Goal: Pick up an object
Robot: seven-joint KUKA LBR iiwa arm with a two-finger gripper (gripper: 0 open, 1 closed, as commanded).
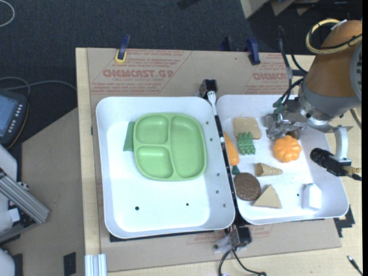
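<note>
The tool hangs just above the small orange plastic pumpkin; its grip I cannot tell. The pumpkin looks light, rigid and rounded, probably slippery; take it across its ribbed sides.

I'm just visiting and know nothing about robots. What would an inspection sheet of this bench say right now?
Surface: cardboard-covered bench bearing a left bin and a right bin, side by side.
Job's things: right bin holds an orange pumpkin-like toy, green block, tan slab, orange piece, brown disc, two tan wedges, white block.
Clutter: green divided plate in the left bin.
Grippers: gripper low over the right bin, just above the pumpkin toy; finger state unclear.
Cables: wires on the arm; cable at the bench's front edge.
Surroundings: dark carpet, clamps at the back edge.
</note>
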